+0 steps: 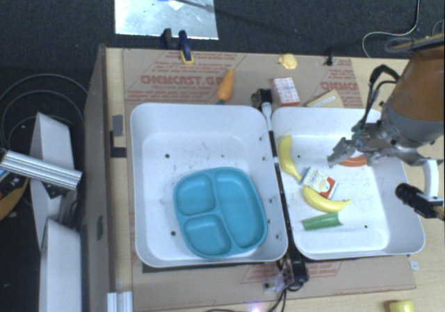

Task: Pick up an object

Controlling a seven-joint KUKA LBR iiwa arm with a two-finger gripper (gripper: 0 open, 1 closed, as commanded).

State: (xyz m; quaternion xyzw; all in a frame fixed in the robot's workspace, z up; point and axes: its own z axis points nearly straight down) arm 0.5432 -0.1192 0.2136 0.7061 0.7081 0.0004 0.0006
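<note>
The right bin [398, 233] holds a yellow banana [284, 154] by its left wall. A second banana [325, 201] lies nearer the middle, and a small white and red box [320, 183] sits between the two. A green vegetable [321, 222] lies just below the second banana. My gripper [345, 151] hangs over the upper middle of this bin, at the end of the grey and orange arm [417, 105] coming in from the right. A flat orange-red piece [356, 162] peeks out right beneath it. I see nothing lifted off the bin floor.
The left bin [146, 165] carries a blue divided plate [219, 211]. Behind the bins on the cardboard lie a carrot [225, 85], a small carton [286, 91], a yellow lump [288, 62] and a pale stick [321, 100]. A black part of the arm [417, 199] overhangs the right bin's right edge.
</note>
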